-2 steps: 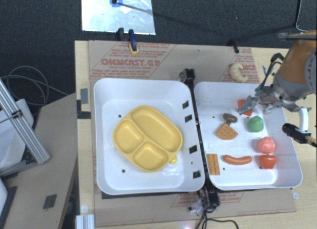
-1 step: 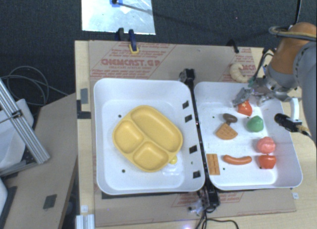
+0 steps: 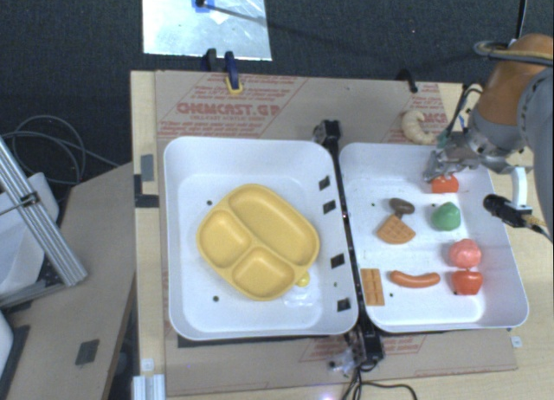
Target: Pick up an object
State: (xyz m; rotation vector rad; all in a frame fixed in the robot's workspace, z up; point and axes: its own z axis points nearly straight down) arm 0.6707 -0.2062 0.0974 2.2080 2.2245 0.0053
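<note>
Cardboard-topped bench (image 3: 260, 100) carries two white bins, as we see it. Left bin (image 3: 186, 173) holds yellow divided tray (image 3: 257, 240). Right bin (image 3: 502, 294) holds small toy foods: sausage (image 3: 415, 280), waffle wedge (image 3: 396, 231), pink ball (image 3: 465, 253), green piece (image 3: 447, 216), red piece (image 3: 467, 282), brown mushroom (image 3: 401, 206). End effector (image 3: 443, 167) sits low directly over orange-red piece (image 3: 444, 184) near far edge; we cannot tell its opening or any hold.
</note>
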